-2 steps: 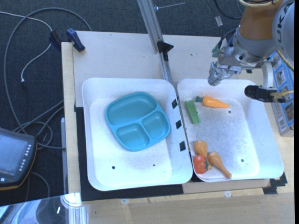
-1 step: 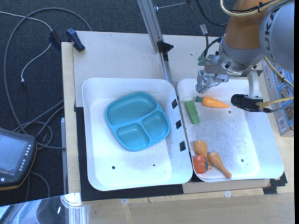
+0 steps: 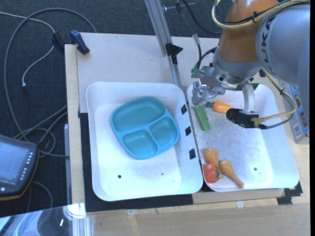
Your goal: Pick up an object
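Observation:
My gripper [image 3: 200, 95] hangs low at the far left of the right bin [image 3: 268, 154], right over the top end of a long green piece [image 3: 203, 118] that lies along the bin's left wall. A small orange carrot [image 3: 222, 107] lies just to the gripper's right. In the bin's near left corner sit a red tomato [image 3: 210, 172], an orange gourd [image 3: 211, 155] and another orange piece [image 3: 231, 173]. The wrist hides how the gripper stands, and I see nothing held in it.
A blue divided plate [image 3: 144, 127] lies in the left bin [image 3: 101, 151]. A slanted metal pole [image 3: 157, 18] rises behind the bins. A black plug with a yellow cable [image 3: 242, 118] hangs off the wrist over the right bin. A blue clamp [image 3: 78, 42] sits at the bench's far left corner.

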You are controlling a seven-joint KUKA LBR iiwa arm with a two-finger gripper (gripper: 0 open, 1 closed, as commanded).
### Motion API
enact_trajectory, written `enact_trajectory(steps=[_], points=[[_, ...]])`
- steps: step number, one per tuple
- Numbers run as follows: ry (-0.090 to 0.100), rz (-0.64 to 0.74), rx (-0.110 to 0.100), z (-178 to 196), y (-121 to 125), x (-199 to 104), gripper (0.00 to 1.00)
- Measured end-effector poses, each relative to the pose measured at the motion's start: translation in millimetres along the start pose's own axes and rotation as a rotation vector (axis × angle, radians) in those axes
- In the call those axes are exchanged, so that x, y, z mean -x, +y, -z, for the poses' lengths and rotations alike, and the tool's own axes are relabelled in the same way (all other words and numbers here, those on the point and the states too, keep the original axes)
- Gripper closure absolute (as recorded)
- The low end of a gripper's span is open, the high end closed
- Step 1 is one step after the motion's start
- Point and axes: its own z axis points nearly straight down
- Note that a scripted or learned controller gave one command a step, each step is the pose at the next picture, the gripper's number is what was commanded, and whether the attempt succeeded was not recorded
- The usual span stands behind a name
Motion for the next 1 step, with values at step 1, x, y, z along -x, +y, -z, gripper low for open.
enact_trajectory(steps=[1], points=[[0.001,0.001,0.001,0.3,-6.8,-48.0,1.0]])
